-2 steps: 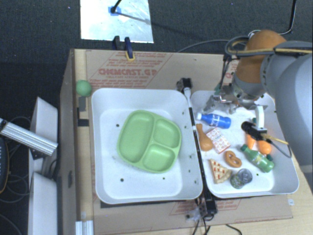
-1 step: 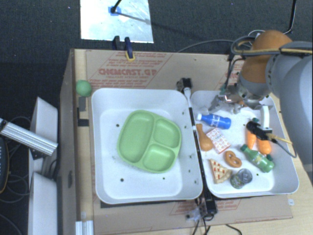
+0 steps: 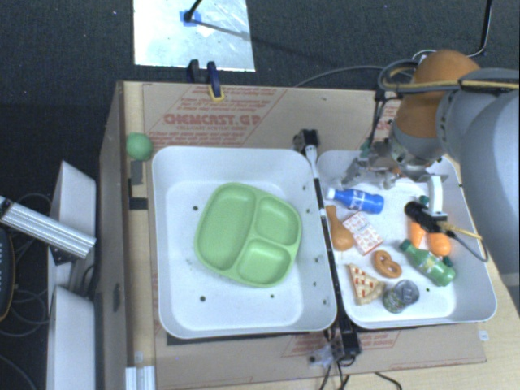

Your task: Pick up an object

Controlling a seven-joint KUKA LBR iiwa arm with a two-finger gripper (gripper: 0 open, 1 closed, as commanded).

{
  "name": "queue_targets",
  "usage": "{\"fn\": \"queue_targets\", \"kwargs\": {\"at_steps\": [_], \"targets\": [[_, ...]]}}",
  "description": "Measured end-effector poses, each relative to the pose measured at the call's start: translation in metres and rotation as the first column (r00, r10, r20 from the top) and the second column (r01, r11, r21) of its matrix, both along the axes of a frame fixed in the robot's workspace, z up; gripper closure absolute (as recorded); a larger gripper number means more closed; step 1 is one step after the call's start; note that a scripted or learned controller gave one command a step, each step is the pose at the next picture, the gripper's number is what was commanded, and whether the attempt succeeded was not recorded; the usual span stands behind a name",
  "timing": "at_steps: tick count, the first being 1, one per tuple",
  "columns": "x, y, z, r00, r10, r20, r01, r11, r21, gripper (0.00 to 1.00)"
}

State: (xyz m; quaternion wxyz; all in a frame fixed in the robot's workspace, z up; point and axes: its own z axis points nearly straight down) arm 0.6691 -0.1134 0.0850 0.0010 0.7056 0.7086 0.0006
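Where the right bin (image 3: 467, 299) comes nearest the camera, its front row holds a grey crumpled ball (image 3: 400, 296) and a pizza slice (image 3: 364, 284), just beside one another.

Next back: a pretzel (image 3: 387, 263), a green bottle (image 3: 428, 264) lying on its side, and an orange carrot (image 3: 429, 239) touching it.

Further back: a pink-checked wafer (image 3: 363, 234) beside an orange drumstick (image 3: 336, 224), then a blue bottle (image 3: 357, 199) lying flat, white cap toward the divider between the bins.

Left bin (image 3: 183, 299): one green divided plate (image 3: 248, 234), nothing on it.

Far end of the right bin: the arm (image 3: 422, 108) bends down over the bin floor, its jaws low behind the blue bottle and apart from it. Nothing shows between them; whether they stand wide or narrow cannot be told.

Beyond the bins: a green ball (image 3: 139, 145) at the left edge of the desk (image 3: 244, 108), a blue clamp (image 3: 214, 78) at its far edge.

Status, as a judgement: pick not yet made — every item lies in its bin, none lifted. Remaining: close on one item — the blue bottle lies nearest the jaws — and raise it clear.
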Motion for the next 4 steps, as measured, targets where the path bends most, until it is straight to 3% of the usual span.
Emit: {"fn": "queue_targets", "kwargs": {"at_steps": [4], "targets": [[0.000,0.022,0.000,1.000,0.001,-0.001,-0.001,1.000,0.000,0.00]]}}
